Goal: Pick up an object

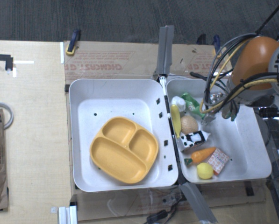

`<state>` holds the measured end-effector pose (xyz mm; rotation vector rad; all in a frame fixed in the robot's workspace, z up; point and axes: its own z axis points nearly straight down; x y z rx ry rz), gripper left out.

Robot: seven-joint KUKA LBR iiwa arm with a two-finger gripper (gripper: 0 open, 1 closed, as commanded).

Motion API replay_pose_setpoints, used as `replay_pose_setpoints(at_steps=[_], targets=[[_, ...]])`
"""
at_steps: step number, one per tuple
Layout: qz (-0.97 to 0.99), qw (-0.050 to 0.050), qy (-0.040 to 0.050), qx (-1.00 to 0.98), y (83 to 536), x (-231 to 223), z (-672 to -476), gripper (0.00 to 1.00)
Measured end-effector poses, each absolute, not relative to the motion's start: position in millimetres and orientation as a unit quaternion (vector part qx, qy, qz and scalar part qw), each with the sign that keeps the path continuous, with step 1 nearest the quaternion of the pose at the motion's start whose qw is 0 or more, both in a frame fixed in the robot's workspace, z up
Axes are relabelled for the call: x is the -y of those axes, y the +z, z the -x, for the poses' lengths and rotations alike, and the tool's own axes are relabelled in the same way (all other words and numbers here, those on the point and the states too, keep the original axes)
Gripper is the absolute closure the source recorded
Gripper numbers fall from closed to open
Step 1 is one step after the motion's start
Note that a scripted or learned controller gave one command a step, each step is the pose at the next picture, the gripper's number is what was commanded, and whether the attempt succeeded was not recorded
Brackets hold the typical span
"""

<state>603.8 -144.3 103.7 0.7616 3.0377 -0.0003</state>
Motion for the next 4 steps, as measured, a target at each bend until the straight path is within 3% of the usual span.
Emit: replay_pose_setpoints(at_steps=[1,2,3,4], targets=[[-0.142,0.001,-0.0005,-0.99,92.6,128.9,-639.2,1.0],[-0.175,0.001,-0.0002,-0.985,282.0,83.1,-643.6,1.0],[0.045,0.002,0.0,-0.999,257.6,70.7,-632.2,1.0],[0.169,0.003,-0.0007,-0.986,383.4,160.9,-660.1,1.0]])
